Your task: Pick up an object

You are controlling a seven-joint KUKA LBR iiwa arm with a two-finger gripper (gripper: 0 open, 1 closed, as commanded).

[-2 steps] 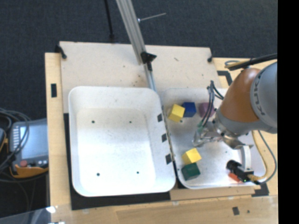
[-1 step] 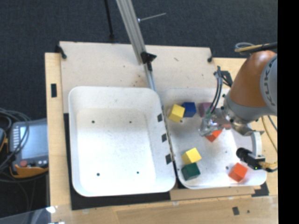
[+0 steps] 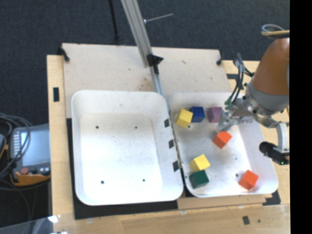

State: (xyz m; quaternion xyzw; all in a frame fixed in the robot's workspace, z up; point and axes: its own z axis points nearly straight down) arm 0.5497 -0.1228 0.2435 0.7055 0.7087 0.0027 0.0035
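The fingers (image 3: 225,126) hang at the right of the frame over the right bin (image 3: 261,147), just above an orange cube (image 3: 222,139); they look close to it, but whether they are open, closed or touching the cube cannot be told, since the tips blur into the grey wrist above. The cube lies on the bin floor, not lifted. Just up and left of the fingers sits a purple cube (image 3: 214,113), with a blue cube (image 3: 197,113) beside it and a yellow cube (image 3: 184,117) touching the blue one on its left, near the bin's left wall. These three crowd the upper left part of the bin and stand nearest the fingers after the orange cube. Lower down, toward the bottom middle of the frame, a second yellow cube (image 3: 200,162) rests against a green cube (image 3: 199,178). A second orange cube (image 3: 248,179) lies apart in the bin's lower right corner. The arm (image 3: 273,74), with its orange band, comes in from the right edge, cables trailing by the wrist. The left bin (image 3: 78,130) fills the middle left. Both bins sit on the table (image 3: 107,62), and a metal post (image 3: 139,28) slants from the top of the frame down to the gap between them
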